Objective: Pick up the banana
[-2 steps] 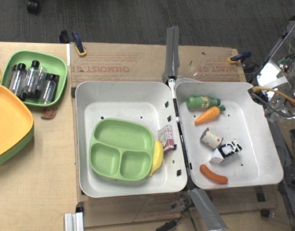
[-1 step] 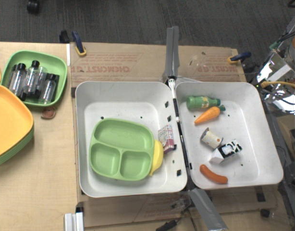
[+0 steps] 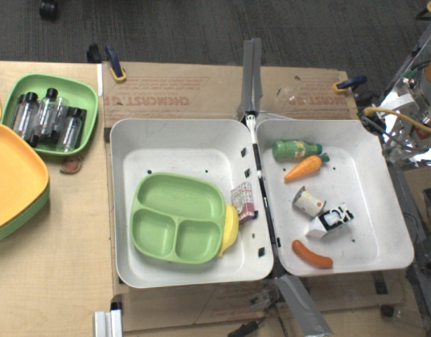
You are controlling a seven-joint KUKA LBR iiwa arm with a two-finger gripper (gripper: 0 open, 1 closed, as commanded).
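I count two shallow white bins side by side. The left white bin [image 3: 131, 146] holds one green plastic plate with three sections [image 3: 177, 218], one yellow banana [image 3: 230, 229] and one small crinkly snack packet [image 3: 244, 201]. The banana lies tucked against the plate's right edge, partly under it, with the packet touching its top end. There is open floor above the plate. The right white bin [image 3: 370, 160] holds one green bottle [image 3: 297, 149], one orange carrot [image 3: 303, 168], one small white cup [image 3: 309, 202], one black-and-white carton [image 3: 332, 220] and one red sausage [image 3: 312, 253]. I see the robot arm [image 3: 408, 111] at the right edge; I cannot tell what its gripper is doing.
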